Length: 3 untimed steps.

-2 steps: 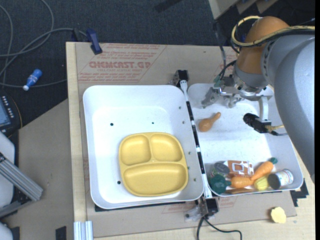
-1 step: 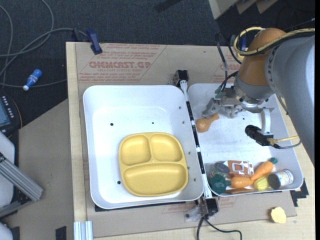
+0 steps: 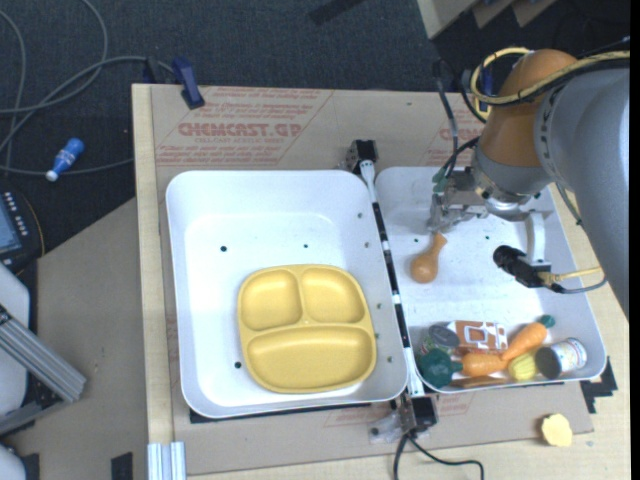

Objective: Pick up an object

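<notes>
Brown bench board [image 3: 300, 133] on dark carpet [image 3: 250, 18], two white bins [image 3: 200, 208], pincer [image 3: 452, 208] state impossible to tell.

The gripper [image 3: 447, 211] is hanging low over the right bin [image 3: 400, 190], just above a tan pear-shaped toy [image 3: 429, 260] that is lying on the bin floor. A yellow divided plate [image 3: 304, 326] is sitting in the left bin [image 3: 200, 218]. Assorted small items, among them a carrot [image 3: 520, 343], are crowding the right bin's near edge.

Grey arm [image 3: 592, 118], orange wrist band, yellow and black cables.
</notes>
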Available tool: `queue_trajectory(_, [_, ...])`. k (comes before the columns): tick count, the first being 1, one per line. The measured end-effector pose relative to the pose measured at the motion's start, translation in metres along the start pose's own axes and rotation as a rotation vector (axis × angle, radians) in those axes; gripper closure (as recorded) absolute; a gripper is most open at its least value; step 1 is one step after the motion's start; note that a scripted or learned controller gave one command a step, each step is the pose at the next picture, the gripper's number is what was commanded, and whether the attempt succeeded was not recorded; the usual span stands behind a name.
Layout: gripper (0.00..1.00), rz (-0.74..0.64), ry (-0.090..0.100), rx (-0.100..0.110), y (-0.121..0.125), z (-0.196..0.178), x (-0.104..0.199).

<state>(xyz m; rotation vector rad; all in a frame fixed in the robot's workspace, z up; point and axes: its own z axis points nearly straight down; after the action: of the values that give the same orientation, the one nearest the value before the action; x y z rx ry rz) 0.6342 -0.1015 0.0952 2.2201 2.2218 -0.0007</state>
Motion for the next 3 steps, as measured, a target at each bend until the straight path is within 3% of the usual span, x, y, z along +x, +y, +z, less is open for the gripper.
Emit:
queue_trajectory(2, [1.00,0.002,0.002,0.003,-0.070,-0.041,0.006])
queue_trajectory(3, [0.00,0.001,0.002,0.002,-0.069,-0.040,0.006])
